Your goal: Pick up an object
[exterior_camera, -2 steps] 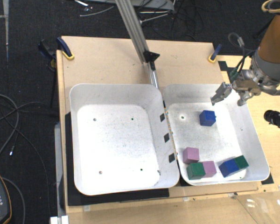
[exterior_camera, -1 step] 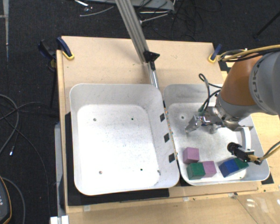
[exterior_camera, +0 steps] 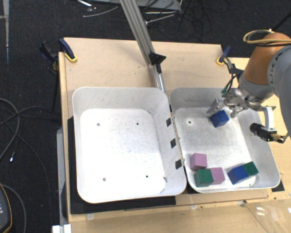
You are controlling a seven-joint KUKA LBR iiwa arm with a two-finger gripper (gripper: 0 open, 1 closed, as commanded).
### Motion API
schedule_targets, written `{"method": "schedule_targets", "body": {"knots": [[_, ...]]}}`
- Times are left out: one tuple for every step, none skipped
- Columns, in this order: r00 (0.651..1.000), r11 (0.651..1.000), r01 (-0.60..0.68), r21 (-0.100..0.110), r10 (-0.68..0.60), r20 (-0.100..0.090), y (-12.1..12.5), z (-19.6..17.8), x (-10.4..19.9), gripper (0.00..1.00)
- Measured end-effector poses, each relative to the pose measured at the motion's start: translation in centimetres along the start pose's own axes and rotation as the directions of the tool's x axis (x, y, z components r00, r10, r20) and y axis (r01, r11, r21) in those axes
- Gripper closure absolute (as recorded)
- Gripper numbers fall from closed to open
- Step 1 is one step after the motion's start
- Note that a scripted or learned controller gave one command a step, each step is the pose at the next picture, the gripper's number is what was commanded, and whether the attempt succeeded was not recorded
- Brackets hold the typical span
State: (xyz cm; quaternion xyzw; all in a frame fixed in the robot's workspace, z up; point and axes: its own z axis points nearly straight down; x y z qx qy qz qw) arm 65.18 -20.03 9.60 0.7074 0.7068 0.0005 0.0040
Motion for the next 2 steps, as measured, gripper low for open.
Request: {"method": "schedule_targets", "body": {"knots": [[1.0,1.0,0.005,0.003,-0.005,-0.002,-0.1,-1.0,0.4,1.0],[1.0,1.0,0.009,0.0,-0.009,-0.004,0.3,-0.3,9.3,1.0]]}}
